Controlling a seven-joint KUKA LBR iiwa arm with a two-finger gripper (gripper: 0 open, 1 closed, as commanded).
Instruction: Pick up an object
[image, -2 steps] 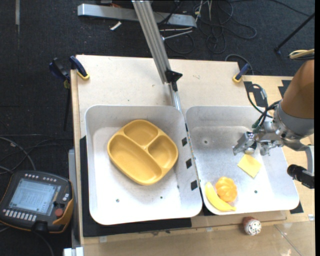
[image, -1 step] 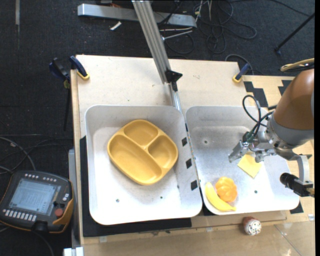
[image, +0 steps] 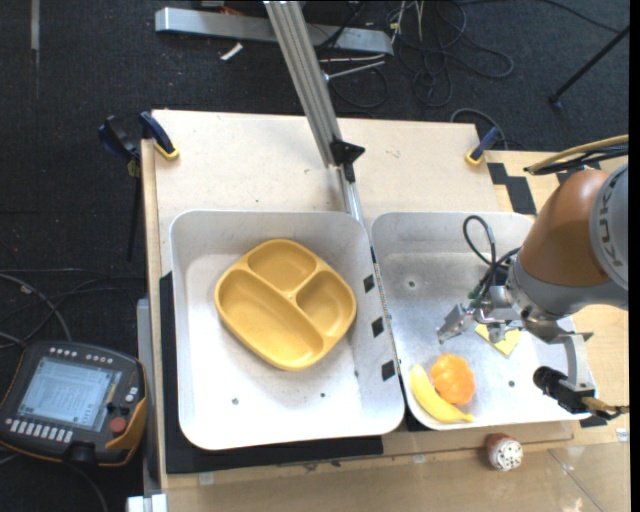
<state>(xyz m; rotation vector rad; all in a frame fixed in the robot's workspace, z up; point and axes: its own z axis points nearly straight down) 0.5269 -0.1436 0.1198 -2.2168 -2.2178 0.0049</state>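
While reaching in from three o'clock, hovering low inside the right bin: the hand of the grey arm, set down close to the floor, presumably to get at whatever lies flattest there. Impossible to tell from this slant whether spread wide or drawn narrow; nothing visibly gripped.

Just at four o'clock of the hand, partly tucked beneath it, a small yellow wedge, flat on the bin floor and by position the likeliest target. Farther off toward seven o'clock, an orange round fruit resting against a banana, both crowded against the bin's near rim. Probably awkward to straddle there, with the rim so close.

Over in the left bin, well apart at nine o'clock, a yellow divided plate lying face up near the middle. Broad and shallow, so a poor fit for a pinch grasp.

Outside the bins on the worktop, at six o'clock of the right bin, a small speckled ball, seemingly out of play.

Judged as an approach not yet turned into a grasp. Closing and lifting yet to come, with the thinness of the wedge the main risk of a miss.
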